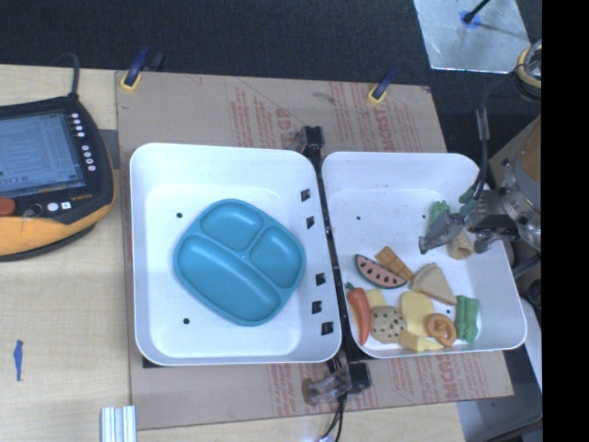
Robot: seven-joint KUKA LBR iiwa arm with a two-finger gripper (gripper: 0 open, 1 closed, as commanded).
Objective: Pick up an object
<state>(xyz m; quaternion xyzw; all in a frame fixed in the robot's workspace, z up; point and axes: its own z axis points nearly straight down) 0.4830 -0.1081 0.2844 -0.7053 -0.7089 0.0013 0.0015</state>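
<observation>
My gripper (457, 233) hangs low over the right bin (396, 178), near its right wall, and stands open. A dark finger (433, 239) shows on the left and another on the right. A small beige toy piece (460, 245) lies in the gap between them; I see no contact with either finger. A green toy piece (437, 213) sits just above the left finger. Further toy foods fill the bin's front: a watermelon slice (377, 272), a tan wedge (434, 284), a red pepper (359, 311), a cookie (386, 323), a pretzel (441, 329) and a green piece (467, 319).
The left bin (152, 168) holds a blue compartment plate (239, 261). An orange-edged teach pendant (41, 187) lies at the far left of the bench. Clips sit along the divider between the two bins (319, 247). The arm's body (515, 205) overhangs the right bin's right rim.
</observation>
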